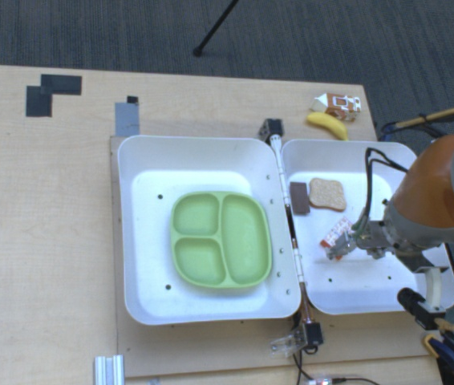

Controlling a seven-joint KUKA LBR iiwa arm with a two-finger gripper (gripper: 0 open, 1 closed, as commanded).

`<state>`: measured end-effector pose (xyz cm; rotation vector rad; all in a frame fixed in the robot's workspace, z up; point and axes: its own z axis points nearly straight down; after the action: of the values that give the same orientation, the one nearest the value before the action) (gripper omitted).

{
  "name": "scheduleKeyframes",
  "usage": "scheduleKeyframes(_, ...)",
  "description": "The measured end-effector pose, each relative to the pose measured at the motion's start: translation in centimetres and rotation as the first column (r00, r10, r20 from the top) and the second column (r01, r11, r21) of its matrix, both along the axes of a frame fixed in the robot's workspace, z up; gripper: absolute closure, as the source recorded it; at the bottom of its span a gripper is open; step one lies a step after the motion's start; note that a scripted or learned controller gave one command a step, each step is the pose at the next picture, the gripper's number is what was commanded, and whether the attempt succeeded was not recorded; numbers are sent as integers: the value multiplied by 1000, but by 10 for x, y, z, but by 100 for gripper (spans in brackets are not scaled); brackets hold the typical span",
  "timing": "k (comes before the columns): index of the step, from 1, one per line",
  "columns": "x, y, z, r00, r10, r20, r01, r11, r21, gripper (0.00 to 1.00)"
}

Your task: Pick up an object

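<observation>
Small packet (337, 236), long axis diagonal

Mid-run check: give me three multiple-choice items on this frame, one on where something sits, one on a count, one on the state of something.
1. Where does the green plate lie?
A. in the left bin
B. in the right bin
C. on the bare bench

2. How many compartments does the green plate have?
A. two
B. three
C. five

3. How does the slice of bread lie?
A. flat on the floor of the right bin
B. standing upright against the bin wall
C. on the green plate

Answers:
1. A, the plate rests on the floor of the left bin.
2. B, two small wells at the left and one long well at the right.
3. A, the slice lies flat in the right bin, beside a dark brown block and apart from the gripper.
</observation>
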<state>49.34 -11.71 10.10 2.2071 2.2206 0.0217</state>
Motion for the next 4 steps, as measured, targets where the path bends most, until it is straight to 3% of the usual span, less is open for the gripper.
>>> scheduleKeyframes(1, 1, 1, 11, 1000, 3, 3, -3, 1000, 0, 100)
scheduleKeyframes(2, 1, 1, 11, 1000, 3, 3, -3, 1000, 0, 0)
scheduleKeyframes(3, 3, 1, 21, 1000, 7, 6, -7, 1000, 1, 100)
scheduleKeyframes(4, 3, 1, 21, 1000, 6, 6, -6, 1000, 1, 0)
